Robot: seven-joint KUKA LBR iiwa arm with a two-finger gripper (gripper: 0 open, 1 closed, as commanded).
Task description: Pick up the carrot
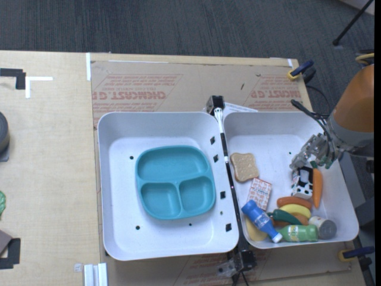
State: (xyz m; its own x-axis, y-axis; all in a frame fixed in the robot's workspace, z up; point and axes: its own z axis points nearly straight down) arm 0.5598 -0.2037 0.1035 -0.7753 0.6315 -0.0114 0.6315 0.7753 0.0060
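The carrot point(318, 187) is a slim orange piece lying lengthwise near the right wall of the right bin point(271, 130). A black-and-white cow-patterned item point(303, 183) lies right against its left side. My gripper point(309, 155) hangs over the right bin's right side, just above the carrot's upper end. I see nothing held in it. The grey arm with its orange band point(357, 103) reaches in from the right.
The right bin also holds a bread slice point(244, 166), a pink packet point(259, 192), a blue bottle point(260, 220), a banana point(294, 202), a green bottle point(297, 233) and a small can point(326, 227). The left bin point(113, 159) holds a teal divided plate point(175, 180).
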